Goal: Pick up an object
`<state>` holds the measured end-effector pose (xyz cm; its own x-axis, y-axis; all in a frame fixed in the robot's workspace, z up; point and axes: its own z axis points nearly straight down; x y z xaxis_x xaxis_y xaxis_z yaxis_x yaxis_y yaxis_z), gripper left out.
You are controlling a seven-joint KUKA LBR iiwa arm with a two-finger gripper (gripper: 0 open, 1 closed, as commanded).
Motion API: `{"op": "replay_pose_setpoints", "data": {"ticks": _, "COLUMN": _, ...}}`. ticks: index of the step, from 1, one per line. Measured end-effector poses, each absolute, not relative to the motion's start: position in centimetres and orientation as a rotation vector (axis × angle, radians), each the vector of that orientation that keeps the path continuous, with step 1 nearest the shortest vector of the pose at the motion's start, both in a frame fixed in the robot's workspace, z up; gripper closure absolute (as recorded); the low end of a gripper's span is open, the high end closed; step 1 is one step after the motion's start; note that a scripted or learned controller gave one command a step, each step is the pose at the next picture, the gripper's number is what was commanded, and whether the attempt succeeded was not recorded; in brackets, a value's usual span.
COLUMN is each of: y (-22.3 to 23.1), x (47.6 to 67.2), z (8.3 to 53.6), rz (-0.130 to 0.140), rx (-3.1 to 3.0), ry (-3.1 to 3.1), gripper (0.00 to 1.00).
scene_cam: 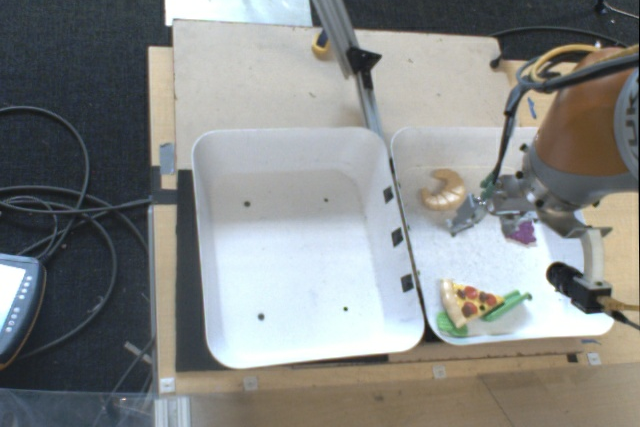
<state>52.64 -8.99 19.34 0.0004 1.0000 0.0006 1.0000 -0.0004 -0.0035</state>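
You can see the two-finger gripper low in the right white bin, fingers apart beside the tan toy croissant, nothing grasped yet, so the pick remains.

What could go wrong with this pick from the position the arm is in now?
The gripper sits low in the right bin right beside the croissant, so it may nudge the croissant aside rather than enclose it. The purple object lies partly under the wrist, hidden from the camera, and could get pushed or caught. The pizza slice and green piece overlap near the front rim, so a grab there may lift both.
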Motion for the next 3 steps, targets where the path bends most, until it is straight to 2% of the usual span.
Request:
{"op": "replay_pose_setpoints", "data": {"ticks": 1, "y": -9.5, "x": 51.7, "z": 14.2, "rz": 0.004, "rx": -2.219, "ry": -2.218, "gripper": 0.00}}
{"op": "replay_pose_setpoints", "data": {"ticks": 2, "y": -9.5, "x": 51.7, "z": 9.0, "rz": 0.003, "rx": -2.219, "ry": -2.218, "gripper": 0.00}}
{"op": "replay_pose_setpoints", "data": {"ticks": 3, "y": -9.6, "x": 51.8, "z": 10.3, "rz": -0.002, "rx": -2.224, "ry": -2.220, "gripper": 1.00}}
